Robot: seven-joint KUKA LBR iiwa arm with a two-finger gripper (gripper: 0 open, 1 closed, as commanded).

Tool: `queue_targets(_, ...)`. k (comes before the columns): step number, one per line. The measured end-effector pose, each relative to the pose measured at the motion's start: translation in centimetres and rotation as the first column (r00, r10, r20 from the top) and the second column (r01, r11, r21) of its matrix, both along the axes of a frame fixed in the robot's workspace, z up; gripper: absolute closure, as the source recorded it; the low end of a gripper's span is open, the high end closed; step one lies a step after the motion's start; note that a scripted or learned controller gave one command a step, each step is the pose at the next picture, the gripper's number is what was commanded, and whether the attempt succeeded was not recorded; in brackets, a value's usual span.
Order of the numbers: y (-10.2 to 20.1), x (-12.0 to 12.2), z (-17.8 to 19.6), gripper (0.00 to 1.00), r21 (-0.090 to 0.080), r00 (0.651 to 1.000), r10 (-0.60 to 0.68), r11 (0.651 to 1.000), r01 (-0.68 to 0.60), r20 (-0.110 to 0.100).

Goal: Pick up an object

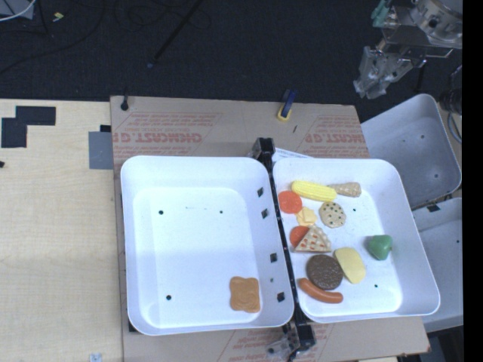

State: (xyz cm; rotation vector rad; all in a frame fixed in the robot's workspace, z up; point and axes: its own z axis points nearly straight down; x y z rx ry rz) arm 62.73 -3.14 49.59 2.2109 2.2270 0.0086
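Observation:
My gripper [375,75] hangs high at the top right, above and behind the bins, well apart from every object; nothing shows between its fingers. The right bin [411,285] holds toy food: a yellow corn cob [313,191], a tan piece [346,189], an orange-red round [290,201], a chip cookie [332,214], a pizza slice [312,240], a green pepper [379,246], a brown patty [324,271], a yellow potato-like piece [350,265] and a sausage [320,291]. The left bin [136,240] has a tan waffle-like piece [244,293] near its front right corner.
Both bins rest on a cardboard sheet [196,130] on the wooden bench. A black clamp [263,148] sits at the back of the divide between the bins. A blue-and-yellow clip [286,106] lies on the cardboard. A grey tray [419,145] leans at the right.

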Motion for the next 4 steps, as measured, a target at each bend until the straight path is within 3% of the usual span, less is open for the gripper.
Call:
queue_targets(1, 10.8, 0.8, 4.4, 1.0, 0.001, 1.0, 0.003, 1.0, -0.003, -0.004)
queue_targets(2, 16.7, 1.6, -8.0, 1.0, -0.002, 1.0, -0.002, 1.0, 0.002, -0.02)
queue_targets(3, 19.5, -1.8, 5.1, 1.0, 0.003, 1.0, -0.003, 1.0, 0.003, 0.004)
queue_targets(4, 23.8, 0.1, -9.5, 1.0, -0.005, 1.0, -0.005, 1.0, 0.004, -0.02)
